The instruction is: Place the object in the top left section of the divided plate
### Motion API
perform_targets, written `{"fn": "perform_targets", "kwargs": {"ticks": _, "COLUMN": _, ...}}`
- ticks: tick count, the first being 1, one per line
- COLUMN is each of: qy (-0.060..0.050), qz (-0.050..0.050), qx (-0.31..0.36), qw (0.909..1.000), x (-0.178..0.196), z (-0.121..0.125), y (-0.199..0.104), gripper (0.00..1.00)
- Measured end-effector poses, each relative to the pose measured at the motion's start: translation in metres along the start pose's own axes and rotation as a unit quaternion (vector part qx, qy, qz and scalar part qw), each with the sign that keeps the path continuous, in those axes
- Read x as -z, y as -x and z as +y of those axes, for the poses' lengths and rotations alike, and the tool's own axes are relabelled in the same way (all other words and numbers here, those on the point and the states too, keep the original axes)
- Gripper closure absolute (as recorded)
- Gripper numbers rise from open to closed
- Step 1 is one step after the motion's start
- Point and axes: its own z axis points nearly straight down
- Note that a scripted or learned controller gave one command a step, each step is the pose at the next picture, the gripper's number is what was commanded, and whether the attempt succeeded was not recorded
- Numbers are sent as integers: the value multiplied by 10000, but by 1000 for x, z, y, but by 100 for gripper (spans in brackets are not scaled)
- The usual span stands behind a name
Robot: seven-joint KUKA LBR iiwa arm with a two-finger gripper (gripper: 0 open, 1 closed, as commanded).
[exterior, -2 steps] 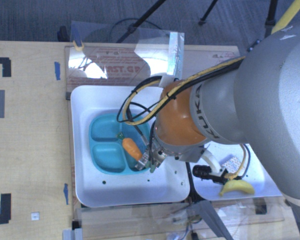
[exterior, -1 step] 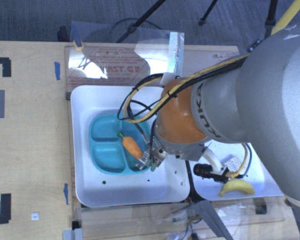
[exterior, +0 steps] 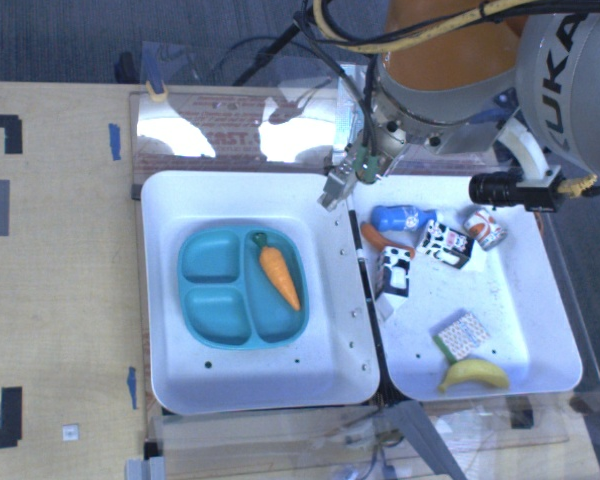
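A teal divided plate (exterior: 202,286) lies in the left bin (exterior: 170,368), with two small sections on its left and one long section on its right. An orange toy carrot (exterior: 280,276) with a green top lies in the long right section. The top left section (exterior: 211,257) has nothing in it. My gripper (exterior: 346,181) hangs above the back end of the wall between the two bins, up and to the right of the plate. It is open and nothing is between its fingers.
The right bin (exterior: 540,308) holds a blue package (exterior: 401,218), a small orange piece (exterior: 374,236), two black-and-white patterned boxes (exterior: 444,244) (exterior: 395,271), a small can (exterior: 487,229), a sponge (exterior: 462,335) and a banana (exterior: 474,374). The arm's body looms over the back right.
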Motion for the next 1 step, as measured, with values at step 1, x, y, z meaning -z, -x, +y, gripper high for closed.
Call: {"fn": "perform_targets", "kwargs": {"ticks": 1, "qy": 6, "qz": -5, "qx": 610, "qw": 9981, "x": 62, "z": -96, "y": -11, "gripper": 100}}
